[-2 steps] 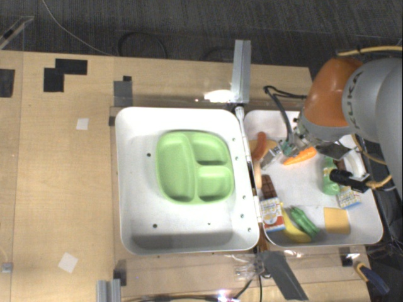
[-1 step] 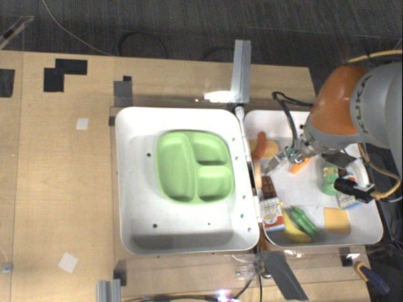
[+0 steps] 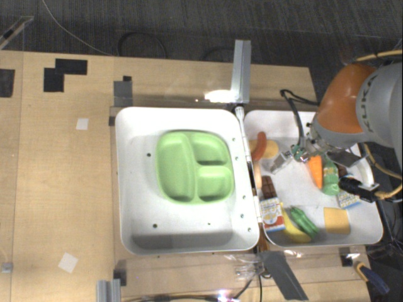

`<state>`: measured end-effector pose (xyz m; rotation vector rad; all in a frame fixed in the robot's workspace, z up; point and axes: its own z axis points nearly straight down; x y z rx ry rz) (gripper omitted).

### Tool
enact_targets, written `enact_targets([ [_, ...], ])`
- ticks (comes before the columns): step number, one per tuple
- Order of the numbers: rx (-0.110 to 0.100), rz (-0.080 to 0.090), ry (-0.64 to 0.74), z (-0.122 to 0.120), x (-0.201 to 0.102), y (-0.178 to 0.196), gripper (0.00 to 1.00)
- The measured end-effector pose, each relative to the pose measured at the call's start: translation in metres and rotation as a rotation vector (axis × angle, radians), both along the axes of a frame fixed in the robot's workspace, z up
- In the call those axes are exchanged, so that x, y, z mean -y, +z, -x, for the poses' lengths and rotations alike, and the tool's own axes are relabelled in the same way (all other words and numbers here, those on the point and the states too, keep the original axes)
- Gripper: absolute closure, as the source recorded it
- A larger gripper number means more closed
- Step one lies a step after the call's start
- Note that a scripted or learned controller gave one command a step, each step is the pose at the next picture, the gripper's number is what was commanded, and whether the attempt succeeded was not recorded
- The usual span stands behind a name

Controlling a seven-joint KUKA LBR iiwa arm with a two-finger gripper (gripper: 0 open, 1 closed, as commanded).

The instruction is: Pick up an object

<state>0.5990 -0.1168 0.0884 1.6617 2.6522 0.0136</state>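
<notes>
My gripper (image 3: 295,154) hangs over the upper middle of the right bin (image 3: 371,234), below the arm's orange band. Just left of it lie a reddish sausage (image 3: 257,145) and a pale yellow bun-like piece (image 3: 271,148). An orange carrot (image 3: 315,171) and a green item (image 3: 330,181) lie just right of and below it. Nothing shows as held in the gripper. The arm hides the bin's upper right corner.
Lower in the right bin lie a brown bar (image 3: 267,186), a small carton (image 3: 271,211), a yellow piece (image 3: 295,230) under a green pod (image 3: 303,220), a yellow block (image 3: 336,220) and a blue-white packet (image 3: 347,199). The left bin (image 3: 135,225) holds a green divided plate (image 3: 192,167).
</notes>
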Motion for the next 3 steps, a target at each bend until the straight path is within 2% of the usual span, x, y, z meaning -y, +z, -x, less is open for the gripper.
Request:
enact_targets([
  [1,-0.003,0.002,-0.025,-0.016,0.051,-0.001,0.00],
  [2,-0.002,0.003,-0.038,0.041,0.059,0.000,0.00],
  [3,0.005,0.006,-0.034,0.038,0.059,0.010,1.00],
])
